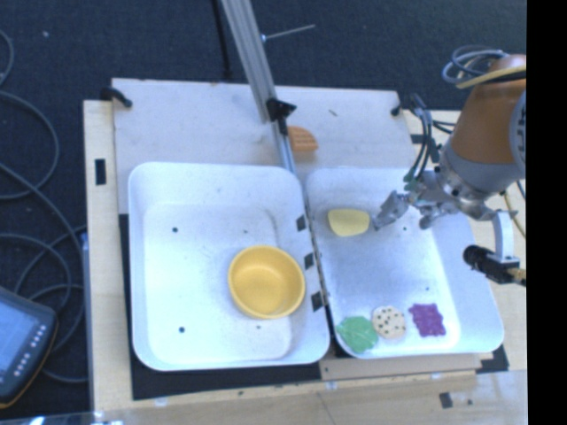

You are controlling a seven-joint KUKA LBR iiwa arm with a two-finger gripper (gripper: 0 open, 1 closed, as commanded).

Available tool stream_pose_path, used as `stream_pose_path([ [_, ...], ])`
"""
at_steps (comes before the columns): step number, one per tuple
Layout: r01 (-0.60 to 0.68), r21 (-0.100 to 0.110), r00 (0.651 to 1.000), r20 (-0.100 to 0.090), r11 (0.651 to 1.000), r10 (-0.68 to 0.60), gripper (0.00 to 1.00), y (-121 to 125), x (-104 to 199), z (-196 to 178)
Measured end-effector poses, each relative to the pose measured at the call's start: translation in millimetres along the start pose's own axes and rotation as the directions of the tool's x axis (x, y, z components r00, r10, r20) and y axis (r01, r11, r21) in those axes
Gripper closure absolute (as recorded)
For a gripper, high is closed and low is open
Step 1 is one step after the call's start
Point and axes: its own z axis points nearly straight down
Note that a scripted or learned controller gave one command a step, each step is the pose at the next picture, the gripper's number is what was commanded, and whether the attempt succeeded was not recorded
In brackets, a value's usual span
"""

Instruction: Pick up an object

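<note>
Approach step: gripper (409, 212) spread wide, holding nothing, just right of the yellow piece (348, 222) in the right bin (469, 326). Next: shift left, lower, close.

Light: bright, even, from overhead; white bins (221, 184) near blown out
Shadows: soft, short, under yellow bowl (266, 281) and along bin rims
Glare: mild sheen on right bin floor
Focus: soft overall, small items grainy
Surround: dark floor (106, 25), low detail
</note>
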Motion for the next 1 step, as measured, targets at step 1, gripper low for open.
stream_pose_path([
  [1,-0.001,0.000,1.000,0.000,1.000,0.001,0.00,0.0,-0.1,-0.1],
])
